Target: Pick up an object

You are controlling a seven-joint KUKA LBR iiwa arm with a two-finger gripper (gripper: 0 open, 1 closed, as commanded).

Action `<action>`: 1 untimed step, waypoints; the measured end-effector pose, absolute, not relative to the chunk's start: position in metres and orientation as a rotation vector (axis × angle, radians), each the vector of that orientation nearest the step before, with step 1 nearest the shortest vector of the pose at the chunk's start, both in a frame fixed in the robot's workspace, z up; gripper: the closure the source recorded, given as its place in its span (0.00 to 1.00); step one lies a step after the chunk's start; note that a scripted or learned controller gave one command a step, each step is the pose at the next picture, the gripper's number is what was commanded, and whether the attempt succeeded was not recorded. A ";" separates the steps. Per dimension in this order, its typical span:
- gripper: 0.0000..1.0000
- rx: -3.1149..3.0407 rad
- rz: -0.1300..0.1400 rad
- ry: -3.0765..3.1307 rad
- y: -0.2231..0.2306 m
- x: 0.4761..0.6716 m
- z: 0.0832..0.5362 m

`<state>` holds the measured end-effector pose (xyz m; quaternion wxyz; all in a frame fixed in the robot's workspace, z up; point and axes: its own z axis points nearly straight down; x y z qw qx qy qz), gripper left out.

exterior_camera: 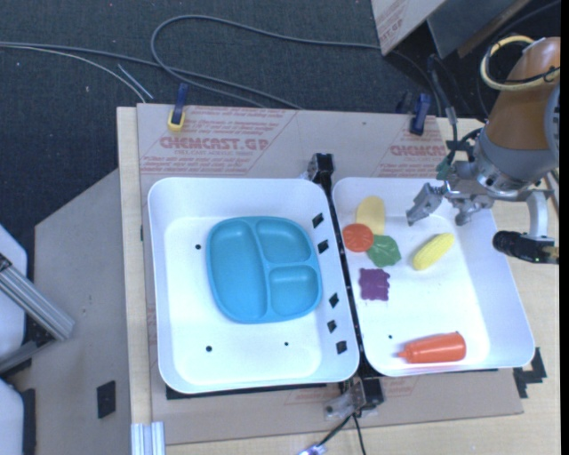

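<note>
A yellow corn cob (432, 251) is seen in the right bin (498, 311), just below the gripper (442, 206), whose jaws are spread wide and hold nothing. A tomato (357, 237), green piece (384, 251) and purple piece (374, 284) are grouped to the cob's left; a carrot (434, 348) lies well below.

The bench top is a tan board (267, 142) printed with red lettering, resting on a larger brown sheet (84, 267). A blue clamp (178, 114) grips its far edge well left of the gripper; a second blue clamp (419, 114) sits just beyond the gripper. Dark carpet (71, 80) covers the floor. Grey cables (213, 35) loop across the carpet. A cardboard box (400, 22) stands beyond the gripper. Lighting is even.
</note>
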<state>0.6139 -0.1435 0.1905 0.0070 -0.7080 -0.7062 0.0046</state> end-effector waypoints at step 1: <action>0.00 -2.220 0.000 -2.221 -0.143 0.617 0.199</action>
